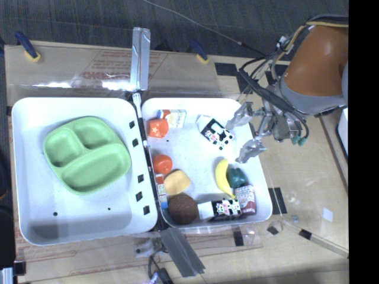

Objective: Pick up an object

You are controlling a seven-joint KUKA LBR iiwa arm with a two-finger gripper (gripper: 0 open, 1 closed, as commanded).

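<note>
My gripper (pixel 244 134) hangs over the right edge of the right bin (pixel 195 104), open, with nothing between its fingers. Just left of it lies a black-and-white spotted box (pixel 216 133). Below it a yellow banana (pixel 221 177) lies beside a teal object (pixel 238 177). Along the bin's front wall lies a spotted bottle with a red end (pixel 232 207). On the left side of this bin are a red-orange item (pixel 157 128), a small carton (pixel 176 118), an orange ball (pixel 162 163), a pale yellow lump (pixel 177 182) and a brown ball (pixel 182 209).
The left bin (pixel 35 218) holds a green divided plate (pixel 87 153). A metal bar (pixel 140 58) stands upright at the back between the bins. Cables and the arm's orange band (pixel 314 58) are at the right, over the bench.
</note>
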